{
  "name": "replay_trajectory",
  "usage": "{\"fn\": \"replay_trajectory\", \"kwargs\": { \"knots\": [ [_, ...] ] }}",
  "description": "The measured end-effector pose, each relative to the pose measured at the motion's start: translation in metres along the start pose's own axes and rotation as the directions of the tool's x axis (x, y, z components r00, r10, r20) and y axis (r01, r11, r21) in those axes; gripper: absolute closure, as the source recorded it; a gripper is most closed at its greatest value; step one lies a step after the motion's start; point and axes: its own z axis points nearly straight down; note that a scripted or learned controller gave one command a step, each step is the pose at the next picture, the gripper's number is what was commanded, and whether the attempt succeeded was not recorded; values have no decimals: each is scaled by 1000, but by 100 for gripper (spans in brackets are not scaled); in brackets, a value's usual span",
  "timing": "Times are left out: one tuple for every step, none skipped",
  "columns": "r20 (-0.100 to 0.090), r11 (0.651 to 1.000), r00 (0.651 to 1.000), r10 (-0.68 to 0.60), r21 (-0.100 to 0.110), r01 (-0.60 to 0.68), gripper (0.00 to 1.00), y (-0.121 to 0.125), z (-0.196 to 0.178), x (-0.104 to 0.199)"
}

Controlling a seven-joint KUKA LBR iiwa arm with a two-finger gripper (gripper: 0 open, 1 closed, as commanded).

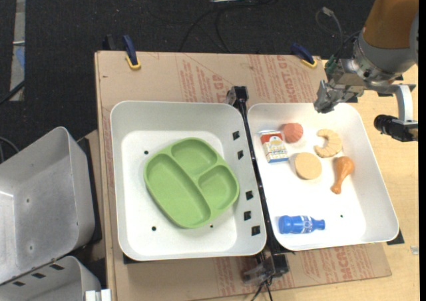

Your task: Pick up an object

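While hanging from the big grey and orange arm (pixel 389 20), hovers over the far rim of the right bin (pixel 376 190): so goes it for the gripper (pixel 331 98). Carries nothing that can be seen. Too small and dark to tell if the jaws are spread or pinched.

Well off to the side of the jaws, away from the arm: the left bin (pixel 133 126), with a green plate (pixel 192 182) inside.

Far from the jaws, at the near end of the right bin: a blue bottle (pixel 301 224), lying flat. Closer in, but still apart: a toy chicken leg (pixel 342 173), lying at a slant with its fat end toward the jaws. Beside that, a round tan cookie (pixel 308 166). Off to the plate side of the jaws: a little red and white box (pixel 273 146) and a red ball (pixel 293 132).

Just in front of the jaws and lower down: a curved tan roll (pixel 328 142), the closest thing. Probably the easiest pick. Needs a short move toward the near side, then straight down. Bends like a C, running mostly toward and away from the jaws, so best pinched across the thin part.
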Motion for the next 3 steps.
{"fn": "replay_trajectory", "kwargs": {
  "knots": [
    [-1, 1000, 1000, -1, 0, 1, 100, -9, -4, 55],
    [0, 1000, 1000, 0, 2, 0, 100, -22, 15, 104],
    [0, 1000, 1000, -1, 2, 1, 100, -41, 13, 160]
  ]
}}
